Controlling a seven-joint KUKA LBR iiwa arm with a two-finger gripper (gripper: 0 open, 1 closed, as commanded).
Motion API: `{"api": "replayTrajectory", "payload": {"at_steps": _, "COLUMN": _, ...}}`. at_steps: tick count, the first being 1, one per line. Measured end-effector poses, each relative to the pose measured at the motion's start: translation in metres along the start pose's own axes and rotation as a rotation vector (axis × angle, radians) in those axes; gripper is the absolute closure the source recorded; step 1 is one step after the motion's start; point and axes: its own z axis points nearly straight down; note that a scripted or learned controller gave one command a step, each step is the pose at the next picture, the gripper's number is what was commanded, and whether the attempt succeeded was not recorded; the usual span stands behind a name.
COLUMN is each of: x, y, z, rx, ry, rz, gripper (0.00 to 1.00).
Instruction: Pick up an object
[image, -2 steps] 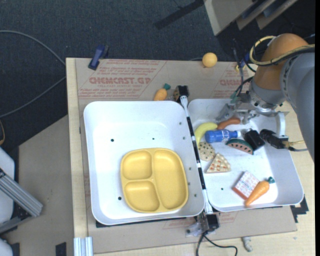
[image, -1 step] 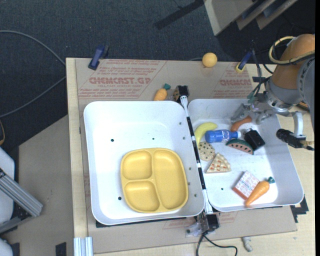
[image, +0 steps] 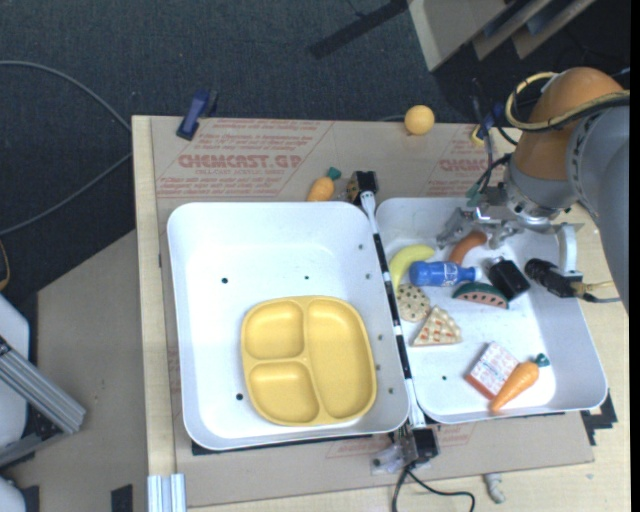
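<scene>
Right now your claw (image: 487, 226) is hovering low at the right bin's (image: 575, 340) far end, over an orange-brown piece (image: 466, 247); you cannot tell how it is set. Beside it are lying a blue bottle (image: 441, 273) and a yellow piece (image: 411, 262), so it risks nudging a neighbour or closing on nothing.

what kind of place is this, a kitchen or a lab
Most likely a robot lab bench, not a kitchen: a robot arm reaches over two white bins, the food is toys like the carrot, and cables run over dark carpet.
</scene>
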Motion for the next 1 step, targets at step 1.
{"api": "replayTrajectory", "payload": {"at_steps": 1, "x": -0.0005, "y": 0.0006, "z": -0.0106, "rx": -0.003, "ry": -0.002, "rz": 0.000, "gripper": 1.00}}
